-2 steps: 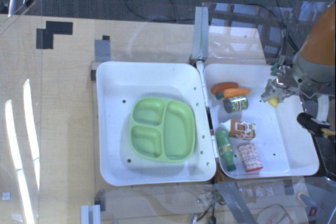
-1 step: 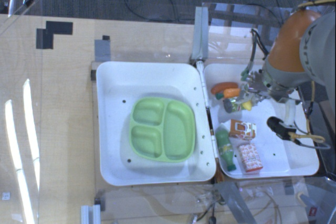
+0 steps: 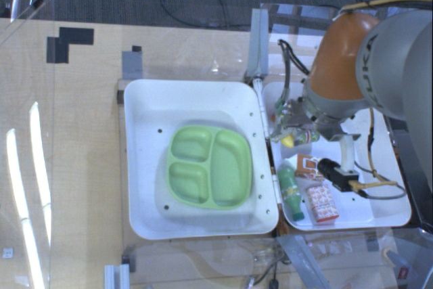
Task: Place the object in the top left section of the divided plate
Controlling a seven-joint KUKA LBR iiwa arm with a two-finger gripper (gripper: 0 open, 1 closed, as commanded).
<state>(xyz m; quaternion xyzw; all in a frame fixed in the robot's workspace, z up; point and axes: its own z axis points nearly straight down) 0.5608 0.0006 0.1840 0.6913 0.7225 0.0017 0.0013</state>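
Bench: two white bins, green plate (image 3: 210, 166) in left bin (image 3: 139, 145)
Gripper (image 3: 292, 132): over right bin (image 3: 385, 213), grip state unclear
Advice: lift cleanly, release low over top-left section

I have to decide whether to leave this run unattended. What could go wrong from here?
1. The gripper works low in the right bin under the bulky wrist, so its catch cannot be confirmed; it may lift with nothing.
2. The green bottle, red carton and small orange box lie crowded together, so a neighbour could get knocked or taken.
3. The green divided plate sits across the bin walls; a carried item might clip them.
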